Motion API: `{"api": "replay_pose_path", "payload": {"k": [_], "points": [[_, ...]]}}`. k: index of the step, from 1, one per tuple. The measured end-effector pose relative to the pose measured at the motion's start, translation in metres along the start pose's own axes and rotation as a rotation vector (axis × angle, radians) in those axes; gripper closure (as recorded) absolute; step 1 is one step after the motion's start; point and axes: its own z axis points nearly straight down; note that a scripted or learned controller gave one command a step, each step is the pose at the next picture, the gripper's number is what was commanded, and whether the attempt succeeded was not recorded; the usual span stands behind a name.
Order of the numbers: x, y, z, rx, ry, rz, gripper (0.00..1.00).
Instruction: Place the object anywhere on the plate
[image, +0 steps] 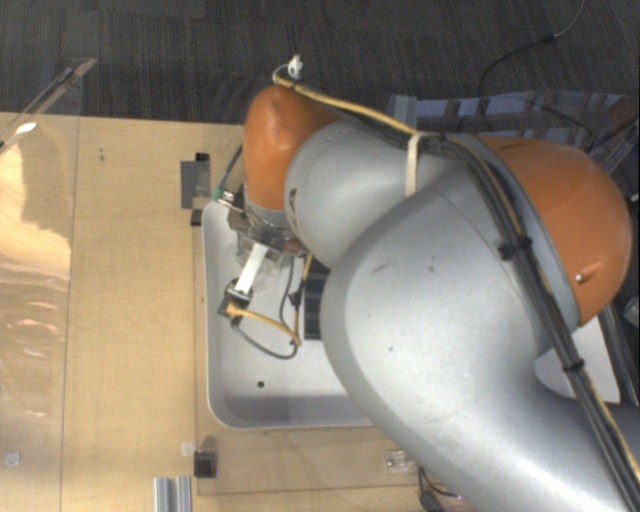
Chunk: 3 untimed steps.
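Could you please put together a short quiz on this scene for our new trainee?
1. True or false: the arm reaches over the white bin.
2. What colour is the band above the wrist? A orange, B blue, C green.
3. Fill in: the arm comes in from the ____ side of the camera view.
Key: 1 true; 2 A; 3 right.

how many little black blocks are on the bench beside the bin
2: one black block by the bin's upper left corner, another black block by its lower left corner. The arm may hide more.
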Motion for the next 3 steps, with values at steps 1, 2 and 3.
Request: {"api": "replay_pose_path", "payload": {"k": [1, 2, 3], "points": [[0.009, 0.006, -0.030, -0.002, 0.000, -0.540, 1.00], [0.007, 0.023, -0.107, -0.006, 0.001, -0.897, 1.00], [0.010, 0.025, -0.206, -0.010, 0.000, -1.131, 1.00]]}}
